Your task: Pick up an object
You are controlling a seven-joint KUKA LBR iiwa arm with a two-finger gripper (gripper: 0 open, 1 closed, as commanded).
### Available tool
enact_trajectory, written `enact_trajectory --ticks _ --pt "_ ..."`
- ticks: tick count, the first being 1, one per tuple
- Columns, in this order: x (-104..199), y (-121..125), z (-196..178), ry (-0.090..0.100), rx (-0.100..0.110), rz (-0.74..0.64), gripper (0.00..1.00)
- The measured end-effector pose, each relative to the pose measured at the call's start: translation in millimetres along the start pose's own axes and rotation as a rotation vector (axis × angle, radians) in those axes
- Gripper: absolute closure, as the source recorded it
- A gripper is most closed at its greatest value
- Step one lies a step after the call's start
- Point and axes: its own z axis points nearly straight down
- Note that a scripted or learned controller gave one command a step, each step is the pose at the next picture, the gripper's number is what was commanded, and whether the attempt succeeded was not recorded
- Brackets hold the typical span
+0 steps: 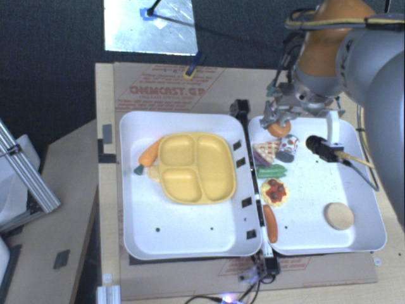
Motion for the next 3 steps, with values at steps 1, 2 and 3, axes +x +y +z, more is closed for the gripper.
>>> enact_trajectory --ticks 1,2,3 --pt "0 1 0 0.0 0.0 -0.001 1.0" --pt "-13 -4 -12 0.0 -0.001 0.005 1.0" --pt "-7 9 2 0.0 -0.001 0.001 1.0"
